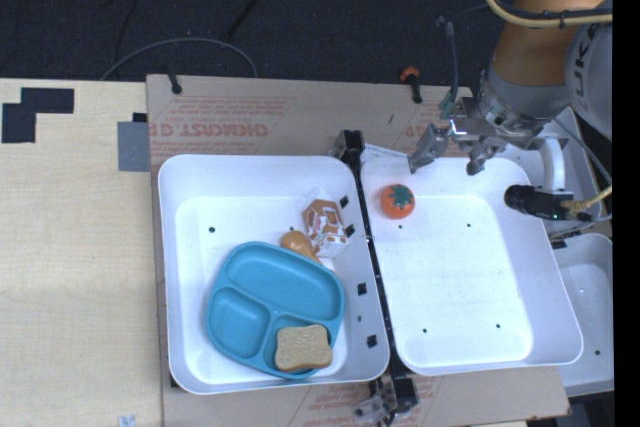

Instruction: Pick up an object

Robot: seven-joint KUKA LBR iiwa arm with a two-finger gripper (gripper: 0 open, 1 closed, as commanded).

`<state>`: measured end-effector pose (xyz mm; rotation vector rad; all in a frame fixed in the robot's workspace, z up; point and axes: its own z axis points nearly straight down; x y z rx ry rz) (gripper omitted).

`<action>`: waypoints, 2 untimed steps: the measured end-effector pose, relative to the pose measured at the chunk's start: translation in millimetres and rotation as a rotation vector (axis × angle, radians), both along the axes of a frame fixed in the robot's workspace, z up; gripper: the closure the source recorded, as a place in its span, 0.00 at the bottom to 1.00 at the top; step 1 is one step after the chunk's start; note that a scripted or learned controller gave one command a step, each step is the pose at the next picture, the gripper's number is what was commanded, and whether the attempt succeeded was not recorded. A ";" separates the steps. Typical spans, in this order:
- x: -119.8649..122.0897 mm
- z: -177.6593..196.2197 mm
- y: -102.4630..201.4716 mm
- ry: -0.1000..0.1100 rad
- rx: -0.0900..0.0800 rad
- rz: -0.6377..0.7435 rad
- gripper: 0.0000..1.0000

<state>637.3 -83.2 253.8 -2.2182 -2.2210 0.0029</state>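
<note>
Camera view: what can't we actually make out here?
- Small orange-brown item in the left bin: partly hidden behind the blue tray rim and the wrapped snack; identity unclear.
- Wrapped snack: print too small to read.
- Gripper above the right bin far rim: blurred.
- Arm: cut off by the right edge.
- Tomato-like toy: underside hidden.

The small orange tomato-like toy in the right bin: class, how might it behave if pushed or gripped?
The orange toy looks rounded, so it would probably roll when nudged. Its curved sides might slip from a pinch. It seems small, so likely light.
</note>
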 end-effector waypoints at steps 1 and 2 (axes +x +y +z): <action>-8.8 -49.8 -4.2 0.004 0.000 -0.001 0.00; -15.6 -103.1 -12.0 0.004 0.000 -0.002 0.00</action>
